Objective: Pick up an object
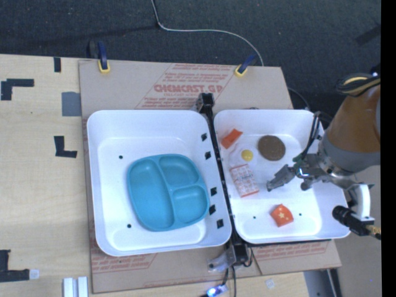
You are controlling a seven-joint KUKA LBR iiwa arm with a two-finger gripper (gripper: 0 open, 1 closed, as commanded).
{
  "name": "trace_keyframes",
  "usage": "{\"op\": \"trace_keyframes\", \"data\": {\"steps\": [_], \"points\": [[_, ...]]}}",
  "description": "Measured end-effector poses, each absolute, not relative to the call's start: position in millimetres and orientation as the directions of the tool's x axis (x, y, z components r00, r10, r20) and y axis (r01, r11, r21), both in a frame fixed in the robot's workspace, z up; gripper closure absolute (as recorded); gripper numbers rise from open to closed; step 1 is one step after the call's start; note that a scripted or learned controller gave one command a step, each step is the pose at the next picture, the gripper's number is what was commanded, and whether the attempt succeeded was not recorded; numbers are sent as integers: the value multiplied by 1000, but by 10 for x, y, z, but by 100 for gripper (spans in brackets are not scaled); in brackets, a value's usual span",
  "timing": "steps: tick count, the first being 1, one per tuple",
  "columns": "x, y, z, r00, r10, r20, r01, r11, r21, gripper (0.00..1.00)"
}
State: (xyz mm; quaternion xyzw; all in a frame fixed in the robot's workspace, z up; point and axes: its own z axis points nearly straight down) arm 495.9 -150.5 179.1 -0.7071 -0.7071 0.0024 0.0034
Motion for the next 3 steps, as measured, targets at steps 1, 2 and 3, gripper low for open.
{"op": "trace_keyframes", "data": {"steps": [1,2,3], "points": [[5031,-1463,1207,-1,1000,2,1000,1,-8,0],[5030,-1460,832,-1,1000,-1,1000,1,-1,0],[5038,-1463,955,-1,1000,-2,1000,1,1,100]]}}
